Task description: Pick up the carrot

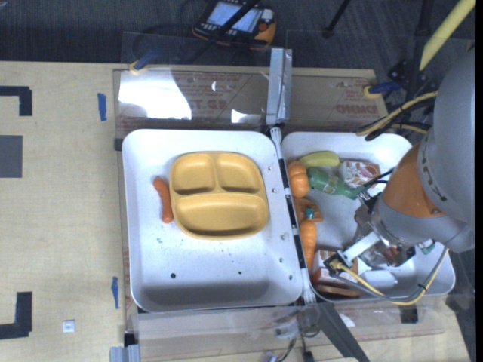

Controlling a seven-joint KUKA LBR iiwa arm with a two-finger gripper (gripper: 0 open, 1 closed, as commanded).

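Observation:
The carrot [308,236] is orange and tapered. It lies lengthwise along the left wall of the right bin [445,277], just past the divider. My gripper [377,252] hangs low over the front right part of that bin, a short way right of the carrot. The orange-banded wrist above covers most of it. Nothing shows as held.
Around the carrot lie an orange ball [297,181], a yellow banana-like piece [321,159], a green bottle [333,183], a printed packet [359,172] and brown items [332,283] at the front. The left bin [143,262] holds a yellow divided plate [219,194] and a red-orange sausage-shaped piece [163,200].

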